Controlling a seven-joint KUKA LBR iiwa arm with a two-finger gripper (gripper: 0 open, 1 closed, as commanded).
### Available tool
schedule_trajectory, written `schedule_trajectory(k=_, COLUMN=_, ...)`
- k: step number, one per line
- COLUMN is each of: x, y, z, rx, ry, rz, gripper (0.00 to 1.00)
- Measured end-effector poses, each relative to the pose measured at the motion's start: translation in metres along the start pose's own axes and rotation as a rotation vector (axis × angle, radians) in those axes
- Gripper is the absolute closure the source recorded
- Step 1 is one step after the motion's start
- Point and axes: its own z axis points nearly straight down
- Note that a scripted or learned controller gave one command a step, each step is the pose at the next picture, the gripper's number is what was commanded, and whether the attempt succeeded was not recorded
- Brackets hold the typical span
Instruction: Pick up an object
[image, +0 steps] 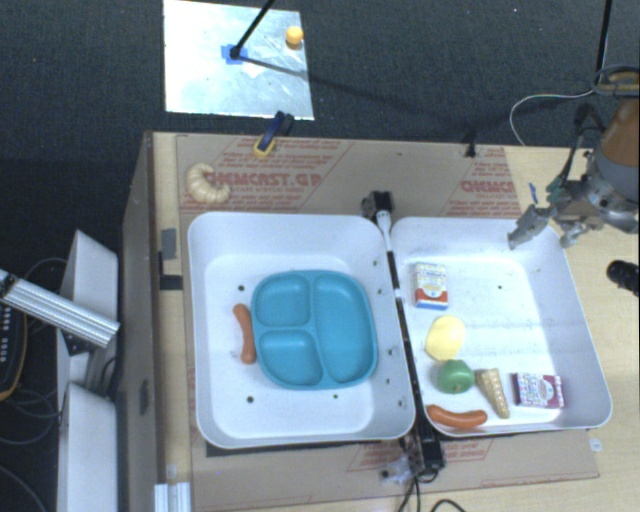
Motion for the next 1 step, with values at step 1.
schedule_trajectory(k=1, x=-0.0020, y=-0.0950, z=0.0830, rx=0.004, ry=0.001, rz=0.002, gripper=0.00)
